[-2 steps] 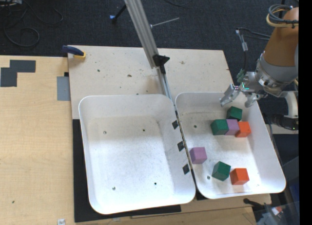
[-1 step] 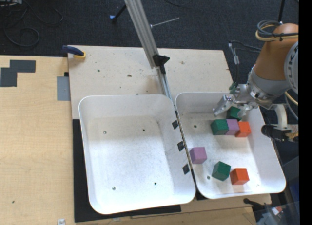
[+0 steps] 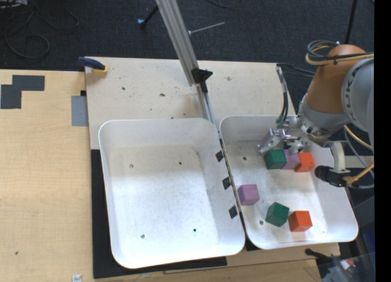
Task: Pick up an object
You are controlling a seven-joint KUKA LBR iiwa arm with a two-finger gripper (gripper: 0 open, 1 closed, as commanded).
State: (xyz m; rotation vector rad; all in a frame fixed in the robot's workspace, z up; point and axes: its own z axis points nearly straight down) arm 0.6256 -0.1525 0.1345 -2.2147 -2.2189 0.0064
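Up near the back of the right bin (image 3: 342,229), toward its right wall, sits a little huddle of three blocks: a green cube (image 3: 275,159), a purple block (image 3: 291,161) mostly hidden behind it, and an orange cube (image 3: 305,162) on the far side. All three look like they're touching or as good as. The gripper (image 3: 282,142) hangs right over that huddle, closest to the green cube, so I'd guess that's the target. Can't tell from this angle how far apart its fingers are or whether anything sits between them, so I won't call it a grab.

Toward the front edge of the same bin there's another green cube (image 3: 277,213) just beside another orange cube (image 3: 300,220), and a purple cube (image 3: 248,194) on its own near the divider (image 3: 225,165) between the bins. The left bin (image 3: 122,238) has no blocks in it that I can see.

If I were tuning this step: the crowding is the problem. Fingers coming down on the green cube want to straddle its free faces, not the side pressed against the purple one, or they'll just wedge or shove the pile. Honestly the lone purple cube by the divider looks like the easier pick.
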